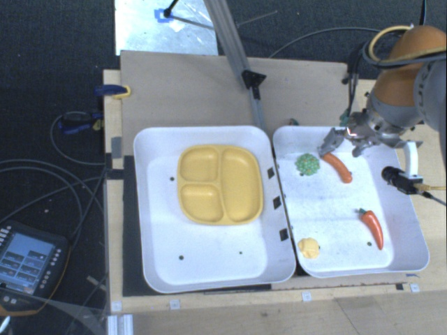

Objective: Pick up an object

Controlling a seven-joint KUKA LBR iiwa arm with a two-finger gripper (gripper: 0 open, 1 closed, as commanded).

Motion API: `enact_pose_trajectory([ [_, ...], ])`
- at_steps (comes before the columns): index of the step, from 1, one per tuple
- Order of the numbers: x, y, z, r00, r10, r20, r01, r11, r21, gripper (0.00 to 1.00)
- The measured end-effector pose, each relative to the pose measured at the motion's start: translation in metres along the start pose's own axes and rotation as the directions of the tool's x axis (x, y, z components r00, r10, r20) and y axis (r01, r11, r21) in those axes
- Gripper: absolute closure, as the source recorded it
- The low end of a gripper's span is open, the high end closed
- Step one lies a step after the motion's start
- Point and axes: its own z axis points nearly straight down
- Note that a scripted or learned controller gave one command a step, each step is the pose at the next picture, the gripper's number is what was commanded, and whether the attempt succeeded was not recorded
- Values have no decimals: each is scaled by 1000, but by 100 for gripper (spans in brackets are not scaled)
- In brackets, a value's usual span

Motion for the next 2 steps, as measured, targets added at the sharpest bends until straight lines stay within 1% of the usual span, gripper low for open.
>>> enact_pose_trajectory([
  [1,9,3,48,1000,-1,-1,1,1000,1,0],
  [2,9,5,34,1000,-2,1,2,1000,-7,100],
])
